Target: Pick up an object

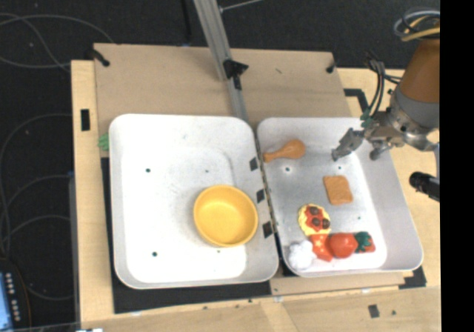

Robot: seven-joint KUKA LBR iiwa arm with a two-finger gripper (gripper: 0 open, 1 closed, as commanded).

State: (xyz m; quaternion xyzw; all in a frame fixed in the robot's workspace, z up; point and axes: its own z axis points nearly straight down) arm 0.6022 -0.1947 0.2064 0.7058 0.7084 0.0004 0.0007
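My gripper (pixel 361 147) hangs over the far right part of the right bin (pixel 392 204), its two grey fingers spread open with nothing between them. In that bin lie a tan drumstick-shaped toy (pixel 284 150) at the far left, a brown cracker-like square (pixel 338 190) below the gripper, a yellow toy with red and dark spots (pixel 314 217), a red tomato-like toy (pixel 342 244) with a green piece (pixel 364 240), and a white lump (pixel 300 254). A yellow bowl (pixel 225 215) sits in the left bin (pixel 148 175).
A slanted metal pole (pixel 215 34) rises from the bench behind the bins. Small black clips sit along the seam between the two bins (pixel 261 197). Cables lie on the dark floor at left.
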